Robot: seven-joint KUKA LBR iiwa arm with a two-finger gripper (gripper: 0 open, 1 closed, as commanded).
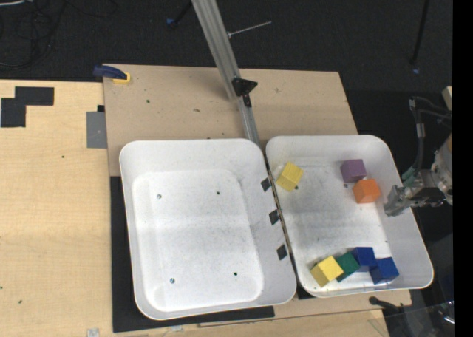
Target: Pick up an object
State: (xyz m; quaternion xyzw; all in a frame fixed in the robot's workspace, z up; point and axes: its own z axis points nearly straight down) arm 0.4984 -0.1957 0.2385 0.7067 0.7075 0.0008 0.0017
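Observation:
The right bin (332, 213) holds several blocks. A yellow block (290, 176) lies near its left wall. A purple block (352, 170) and an orange block (366, 191) sit close together near the right wall. At the front, a yellow block (327, 270), a green block (346, 264) and two blue blocks (363, 256) (383, 270) are clustered. My gripper (395, 202) hangs over the bin's right rim, just right of the orange block and apart from it, with nothing seen in it.
The left bin (192, 225) stands beside the right one, with black clips (273, 216) along the shared rims. An aluminium rail (222, 47) slants up from behind the bins. A small blue and yellow clamp (112, 73) lies at the board's far left corner.

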